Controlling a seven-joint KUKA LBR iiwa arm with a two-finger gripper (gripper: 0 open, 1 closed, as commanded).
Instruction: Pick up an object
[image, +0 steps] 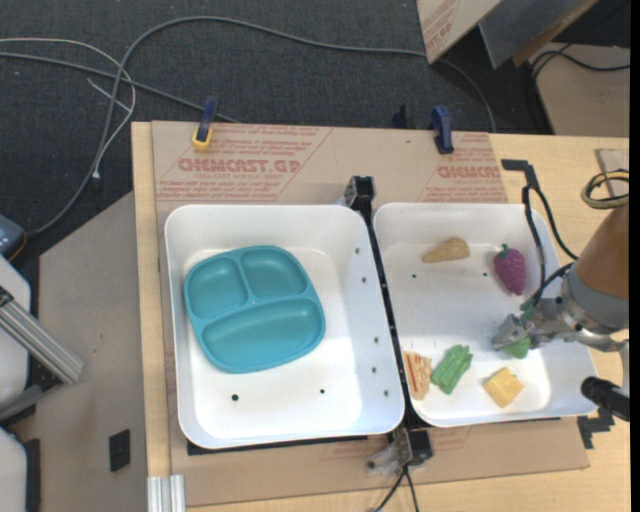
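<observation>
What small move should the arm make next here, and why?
Probably a short straight lift. The gripper sits low in the right bin over a small green piece at its tips, apart from the purple grapes and yellow block. Whether it has the piece cannot be told; lifting would show.

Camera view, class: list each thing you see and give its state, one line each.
Teal plate: flat in the left bin.
Purple grapes: loose in the right bin.
Tan piece: loose.
Green toy: loose.
Yellow block: loose.
End effector: low over a green item.
</observation>
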